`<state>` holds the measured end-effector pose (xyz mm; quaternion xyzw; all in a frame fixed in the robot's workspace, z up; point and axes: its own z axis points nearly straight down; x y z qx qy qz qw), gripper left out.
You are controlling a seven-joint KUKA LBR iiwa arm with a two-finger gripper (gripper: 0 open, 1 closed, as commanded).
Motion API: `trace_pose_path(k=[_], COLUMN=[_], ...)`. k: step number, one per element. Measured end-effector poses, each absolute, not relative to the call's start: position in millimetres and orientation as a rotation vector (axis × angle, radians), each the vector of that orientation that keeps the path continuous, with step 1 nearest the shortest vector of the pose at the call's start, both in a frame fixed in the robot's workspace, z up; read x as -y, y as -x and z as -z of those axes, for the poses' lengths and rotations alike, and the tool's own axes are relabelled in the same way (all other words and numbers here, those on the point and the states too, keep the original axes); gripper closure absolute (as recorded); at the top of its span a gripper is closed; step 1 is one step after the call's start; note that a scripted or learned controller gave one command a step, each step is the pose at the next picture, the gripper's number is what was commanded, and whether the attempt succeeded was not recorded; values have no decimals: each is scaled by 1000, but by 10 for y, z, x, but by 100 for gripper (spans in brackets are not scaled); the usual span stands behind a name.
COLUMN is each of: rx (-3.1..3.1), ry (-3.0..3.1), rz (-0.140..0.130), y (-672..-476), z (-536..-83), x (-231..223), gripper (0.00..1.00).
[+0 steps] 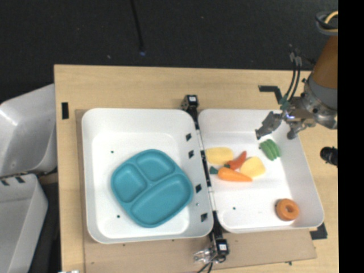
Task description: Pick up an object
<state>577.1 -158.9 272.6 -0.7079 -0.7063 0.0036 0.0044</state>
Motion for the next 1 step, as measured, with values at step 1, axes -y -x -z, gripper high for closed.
trace_pose_path(k=[1], rx=[2224], ry=[2221], rz=[0], y=[-5791], z=[-2796], x=[1586], gripper=[0])
